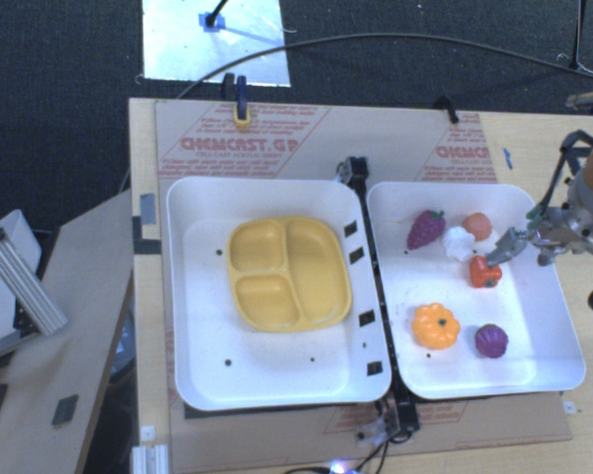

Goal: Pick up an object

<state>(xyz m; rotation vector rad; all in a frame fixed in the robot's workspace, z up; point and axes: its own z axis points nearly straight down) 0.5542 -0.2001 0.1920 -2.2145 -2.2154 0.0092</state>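
Note:
The right bin (pixel 553 309) holds several toy foods. A red pepper (pixel 484 274) lies near its middle right, with a white lump (pixel 460 243) and a salmon ball (pixel 477 225) just behind it. A purple bunch of grapes (pixel 425 229) lies further left. An orange pumpkin (pixel 436 326) and a purple round piece (pixel 491 341) sit toward the front. My gripper (pixel 502 251) reaches in from the right, low over the bin, its tip right at the top of the red pepper. Whether it grips the pepper is not visible.
The left bin (pixel 203 265) holds a yellow divided plate (pixel 287 273). A black divider with clips (pixel 368 275) runs between the bins. Cables cross the dark floor behind the bench, and a metal rail (pixel 15 270) stands at the far left.

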